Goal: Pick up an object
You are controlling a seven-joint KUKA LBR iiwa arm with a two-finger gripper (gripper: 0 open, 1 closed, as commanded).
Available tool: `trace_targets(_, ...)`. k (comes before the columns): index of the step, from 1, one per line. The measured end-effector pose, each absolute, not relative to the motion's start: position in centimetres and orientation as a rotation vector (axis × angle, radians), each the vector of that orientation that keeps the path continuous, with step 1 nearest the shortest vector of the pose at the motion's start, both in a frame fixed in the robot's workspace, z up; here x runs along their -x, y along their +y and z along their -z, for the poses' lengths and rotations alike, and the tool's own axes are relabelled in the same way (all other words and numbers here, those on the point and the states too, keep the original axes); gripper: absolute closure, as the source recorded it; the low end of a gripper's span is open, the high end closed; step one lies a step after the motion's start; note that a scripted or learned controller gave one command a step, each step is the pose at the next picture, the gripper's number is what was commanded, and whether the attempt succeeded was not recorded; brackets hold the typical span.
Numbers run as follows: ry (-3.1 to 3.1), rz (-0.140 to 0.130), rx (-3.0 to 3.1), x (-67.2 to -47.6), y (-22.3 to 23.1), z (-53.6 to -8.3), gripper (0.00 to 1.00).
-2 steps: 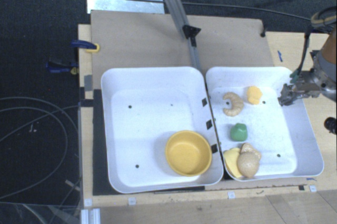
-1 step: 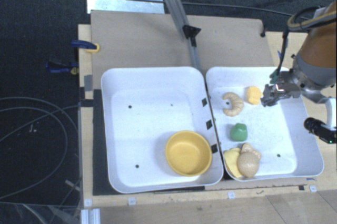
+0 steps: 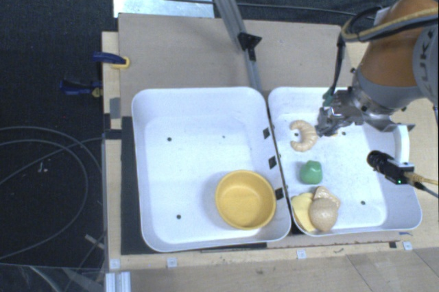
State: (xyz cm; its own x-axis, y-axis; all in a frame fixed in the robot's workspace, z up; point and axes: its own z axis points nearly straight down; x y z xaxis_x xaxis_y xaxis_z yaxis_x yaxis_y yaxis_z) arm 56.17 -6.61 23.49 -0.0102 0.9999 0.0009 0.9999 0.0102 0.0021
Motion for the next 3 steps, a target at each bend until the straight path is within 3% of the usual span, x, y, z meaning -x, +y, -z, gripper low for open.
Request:
trace_targets(2,2.234,-0.003,-2.21,-55.6,4.4,-22.1,1.0)
trace_targets(3,2.233,-0.005,-2.21,-56.3,9.5,-23.4,1.0)
